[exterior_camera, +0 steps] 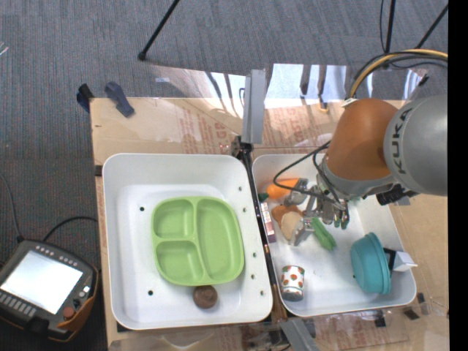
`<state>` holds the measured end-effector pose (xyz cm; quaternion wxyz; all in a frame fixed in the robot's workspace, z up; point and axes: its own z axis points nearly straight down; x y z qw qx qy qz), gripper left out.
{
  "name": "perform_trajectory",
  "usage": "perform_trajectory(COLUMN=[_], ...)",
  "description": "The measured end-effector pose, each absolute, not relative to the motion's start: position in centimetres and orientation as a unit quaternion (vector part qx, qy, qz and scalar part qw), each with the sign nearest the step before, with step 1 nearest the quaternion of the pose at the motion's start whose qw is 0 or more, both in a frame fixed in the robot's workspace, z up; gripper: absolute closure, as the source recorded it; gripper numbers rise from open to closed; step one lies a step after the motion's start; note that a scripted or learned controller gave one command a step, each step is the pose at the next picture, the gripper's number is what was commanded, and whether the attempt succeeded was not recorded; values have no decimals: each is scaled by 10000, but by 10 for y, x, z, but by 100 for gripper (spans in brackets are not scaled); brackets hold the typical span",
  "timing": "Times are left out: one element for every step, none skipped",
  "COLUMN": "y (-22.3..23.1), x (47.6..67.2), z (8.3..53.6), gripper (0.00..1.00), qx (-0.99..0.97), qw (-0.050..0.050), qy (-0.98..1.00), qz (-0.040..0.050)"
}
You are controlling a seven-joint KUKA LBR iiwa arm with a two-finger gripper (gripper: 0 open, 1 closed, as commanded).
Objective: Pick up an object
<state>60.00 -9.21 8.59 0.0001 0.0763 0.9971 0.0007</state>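
The orange-and-grey handheld pendant with a pale screen (42,285) is seen lowest in the camera view, on the floor left of the table (175,126). On the table two shallow white plastic bins are set side by side. The left bin (121,196) carries a light green three-compartment plate (197,240) and, just below it, a small round brown object (205,296).

In the right bin (404,284) the claw (311,229) is positioned low over a cluster of items near the bin's left wall. Whether it is released or clenched cannot be told; its tips are lost against the clutter.

The likeliest target is judged to be the green elongated object (325,238), lying just beside the claw on its lower right. Its long axis runs diagonally, from upper left to lower right, with the far end pointing towards the teal round bowl (369,263). A tan rounded object (290,225) and an orange item (281,191) lie to the claw's left and upper left. A small white cup with red dots (292,281) stands apart, below.
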Motion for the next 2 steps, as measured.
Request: perform_trajectory(y=[-89, -128], x=[635, 572], z=[88, 87], gripper=[0, 0], qx=[994, 740], qw=[-69, -4], qy=[9950, 9973], qz=[-41, 2])
